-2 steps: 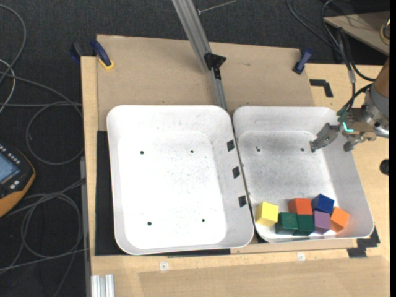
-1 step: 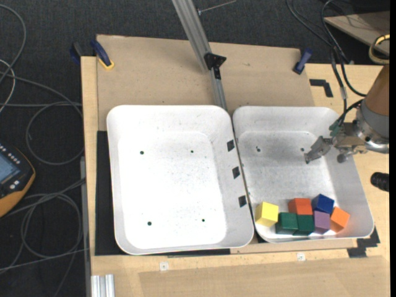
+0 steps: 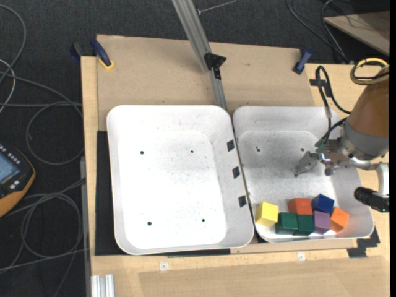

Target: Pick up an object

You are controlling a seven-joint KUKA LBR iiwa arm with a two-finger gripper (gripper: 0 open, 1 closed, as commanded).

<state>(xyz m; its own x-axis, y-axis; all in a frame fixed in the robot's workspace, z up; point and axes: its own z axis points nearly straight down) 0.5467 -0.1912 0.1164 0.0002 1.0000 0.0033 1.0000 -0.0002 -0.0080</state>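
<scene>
The grey arm with its orange band [image 3: 371,113] is reaching in over the right-hand bin [image 3: 272,125], and its jaws [image 3: 314,164] are hanging spread apart above the bin's speckled floor, gripping nothing. Two dark fingers [image 3: 303,166] are splaying outward, one toward the bin's middle and one back toward the wrist.

The blocks are sitting below the jaws in the picture, clustered along the bin's near wall and well apart from the fingers. A yellow cube [image 3: 268,213] is lying farthest toward the left bin, slightly off from the rest. Beside it a green block [image 3: 294,223] is sitting against the near rim, with a red-orange cube [image 3: 302,206] just behind it. A blue cube [image 3: 323,202] is resting nearly straight under the jaws' side of the cluster, a purple cube [image 3: 322,220] is touching it in front, and an orange cube [image 3: 340,217] is lying at the outer end, closest to the arm's side.

Between the jaws and the blocks bare bin floor is showing. A black cable [image 3: 323,94] is looping from the worktop [image 3: 154,67] down to the wrist. Away from the jaws, the left-hand bin [image 3: 124,166] is lying alongside, and a slanted metal rail [image 3: 198,33] is running above the seam between the bins. Blue clamps [image 3: 102,54] are pinning the board's far corners.
</scene>
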